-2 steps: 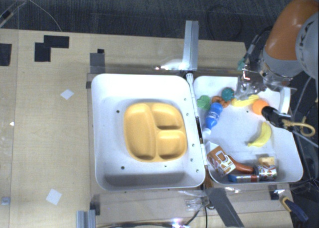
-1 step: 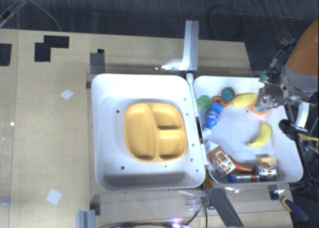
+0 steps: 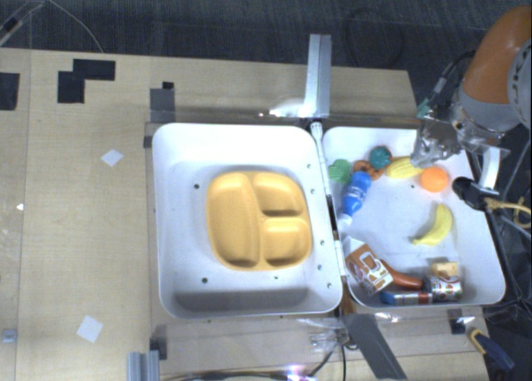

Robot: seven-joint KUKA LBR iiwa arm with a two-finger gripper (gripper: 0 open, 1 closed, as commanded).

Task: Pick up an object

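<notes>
Two-finger gripper (image 3: 429, 151), finger state indeterminable, poised above the right white bin (image 3: 490, 284) beside a yellow plastic lemon (image 3: 402, 169) and orange ball (image 3: 434, 179). Advisable: descend vertically, centred on one object.

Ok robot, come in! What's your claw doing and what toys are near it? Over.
Gripper above right bin, holding nothing visible. Orange ball and lemon just beneath. Banana lies apart.

1 fixed overhead camera, tilted down on the tabletop (image 3: 75, 230).
It sits high enough to frame both white bins whole: left bin (image 3: 179, 288), right bin (image 3: 490, 275). The arm (image 3: 503, 63) enters from the frame's right edge.
</notes>
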